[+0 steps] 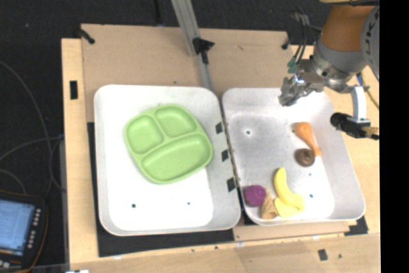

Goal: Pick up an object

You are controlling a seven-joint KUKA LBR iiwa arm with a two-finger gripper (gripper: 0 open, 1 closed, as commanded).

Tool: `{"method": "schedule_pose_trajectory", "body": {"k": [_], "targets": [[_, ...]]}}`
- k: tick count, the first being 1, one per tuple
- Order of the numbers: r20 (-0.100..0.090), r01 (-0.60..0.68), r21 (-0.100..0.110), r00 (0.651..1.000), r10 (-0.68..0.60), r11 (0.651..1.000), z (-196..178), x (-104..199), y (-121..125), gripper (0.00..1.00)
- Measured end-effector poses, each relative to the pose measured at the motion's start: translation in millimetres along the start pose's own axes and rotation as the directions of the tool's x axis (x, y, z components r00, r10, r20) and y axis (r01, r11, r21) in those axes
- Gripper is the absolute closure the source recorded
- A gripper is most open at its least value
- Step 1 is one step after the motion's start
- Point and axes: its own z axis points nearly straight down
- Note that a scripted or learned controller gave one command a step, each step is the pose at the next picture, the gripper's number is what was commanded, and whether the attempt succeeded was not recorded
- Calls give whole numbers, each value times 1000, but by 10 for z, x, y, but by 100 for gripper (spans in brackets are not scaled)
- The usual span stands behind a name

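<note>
My gripper [289,96] hangs over the far edge of the right bin [268,137], above bare bin floor, with nothing seen between its fingers. Nearer the front of that bin lie an orange carrot-shaped toy [305,135], a small brown round piece [305,157] just below it, a yellow banana [285,190], a purple ball-like object [255,195] and a tan piece [269,208] beside the banana. The carrot toy is the closest of these to the gripper, a short way in front and to the right of it.
The left bin [115,201] holds a green divided plate [169,144] with three compartments. A slanted metal pole [182,6] rises behind the bins. A low divider with black clips [227,156] separates the two bins.
</note>
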Motion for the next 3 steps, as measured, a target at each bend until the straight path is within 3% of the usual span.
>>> {"method": "schedule_pose_trajectory", "body": {"k": [3], "targets": [[-4,7,6,1000,-7,1000,-110,1542,-453,100]]}}
